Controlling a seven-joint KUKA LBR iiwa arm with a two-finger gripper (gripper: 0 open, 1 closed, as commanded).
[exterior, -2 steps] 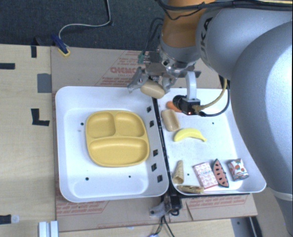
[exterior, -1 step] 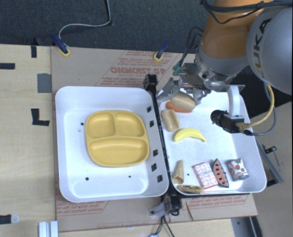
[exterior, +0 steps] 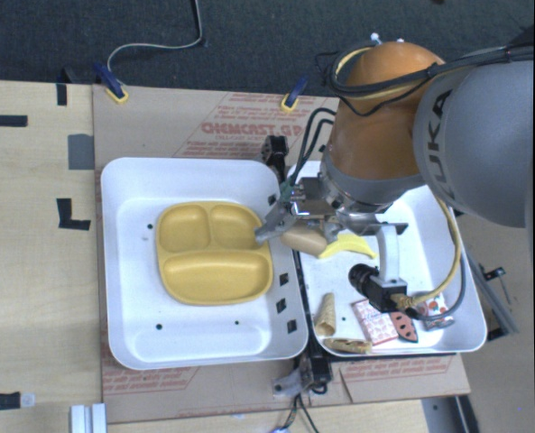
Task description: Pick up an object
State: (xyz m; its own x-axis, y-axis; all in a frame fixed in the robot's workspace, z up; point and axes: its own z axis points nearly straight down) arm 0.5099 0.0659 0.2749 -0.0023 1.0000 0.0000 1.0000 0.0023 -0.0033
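Table (exterior: 32, 242) carrying two white bins; end effector (exterior: 294, 228) hovering mid-frame over tan piece (exterior: 305, 240), finger spread unreadable. Advise centring over it before closing.

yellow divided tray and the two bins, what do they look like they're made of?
Yellow divided tray: looks like moulded plastic with a matte finish; even colour, rounded compartment ridges, only soft highlights. Left bin and right bin: probably thin formed white plastic, smooth and slightly glossy; rounded corners, rolled rims. The material can't be confirmed from the look alone.
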